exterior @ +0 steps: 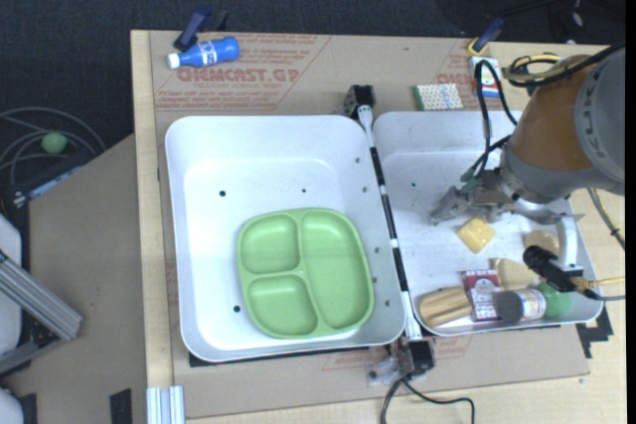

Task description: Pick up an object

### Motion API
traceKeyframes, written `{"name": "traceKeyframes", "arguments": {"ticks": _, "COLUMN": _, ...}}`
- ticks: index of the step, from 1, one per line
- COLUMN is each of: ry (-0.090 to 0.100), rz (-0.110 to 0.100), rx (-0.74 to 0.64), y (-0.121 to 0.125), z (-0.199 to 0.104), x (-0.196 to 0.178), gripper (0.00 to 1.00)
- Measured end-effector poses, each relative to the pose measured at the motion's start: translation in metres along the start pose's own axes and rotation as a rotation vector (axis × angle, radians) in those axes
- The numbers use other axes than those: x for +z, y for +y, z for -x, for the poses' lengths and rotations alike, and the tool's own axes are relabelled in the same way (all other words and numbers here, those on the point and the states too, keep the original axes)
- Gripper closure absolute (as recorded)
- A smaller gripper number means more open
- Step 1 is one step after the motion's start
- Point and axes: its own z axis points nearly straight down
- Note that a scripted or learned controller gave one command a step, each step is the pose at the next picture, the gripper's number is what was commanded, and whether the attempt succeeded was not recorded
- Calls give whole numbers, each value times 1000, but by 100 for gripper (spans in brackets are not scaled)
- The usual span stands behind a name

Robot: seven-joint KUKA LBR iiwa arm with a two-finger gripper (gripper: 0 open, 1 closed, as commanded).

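gripper (pixel 455 204): it's low in the right bin (pixel 417 129), about the middle of the floor. The fingers look spread apart with nothing between them, though it's a bit small to swear by.

yellow block (pixel 476 234): my pick for the target. It sits on the right bin's floor just beside the gripper, toward the bin's front edge.

how it'll handle: looks like a small spongy or cheese-like chunk, so I'd guess light and a little soft, not fragile and not slippery. Pinch it across the 2 flatter sides, mid-height.

front-edge clutter: a red box (pixel 481 294), a green bottle with a dark cap (pixel 537 304) and a pale wooden-looking piece (pixel 442 306) lie packed along the right bin's front edge. They're touching each other, so harder to grab cleanly. The bottle is probably hard and rolls.

green tray (pixel 303 270): 3 compartments, in the left bin (pixel 199 213) toward its front edge. Stiff plastic, wide and flat, awkward for 2 fingers except at the rim.
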Motion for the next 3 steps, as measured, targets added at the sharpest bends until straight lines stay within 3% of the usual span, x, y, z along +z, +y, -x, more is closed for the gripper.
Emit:
{"name": "traceKeyframes", "arguments": {"ticks": 1, "ry": -1, "rz": -3, "rx": 3, "y": -42, "z": 9, "x": 0, "gripper": 0}}
{"name": "traceKeyframes", "arguments": {"ticks": 2, "ry": 10, "rz": -7, "rx": -3, "y": -70, "z": 72, "x": -16, "gripper": 0}}
{"name": "traceKeyframes", "arguments": {"ticks": 3, "ry": -1, "rz": 1, "rx": 0, "y": -19, "z": 31, "x": -77, "gripper": 0}}
